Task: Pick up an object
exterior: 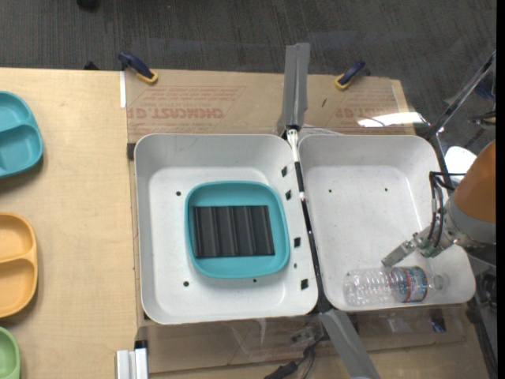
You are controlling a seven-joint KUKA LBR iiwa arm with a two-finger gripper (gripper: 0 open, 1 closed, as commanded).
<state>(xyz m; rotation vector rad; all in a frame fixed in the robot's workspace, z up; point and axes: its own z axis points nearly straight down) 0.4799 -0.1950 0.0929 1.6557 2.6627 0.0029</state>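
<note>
A teal tray with a dark ribbed insert is sitting in the middle of the left bin. In the right bin, a clear plastic bottle is lying on its side against the near wall. The gripper is hovering just above it, toward the bin's right side, gripping nothing (how far it is spread, I cannot tell). The risk, as I judge it: the smooth, round bottle is likely to roll or squirt out, and the wall is crowding the approach.
</note>
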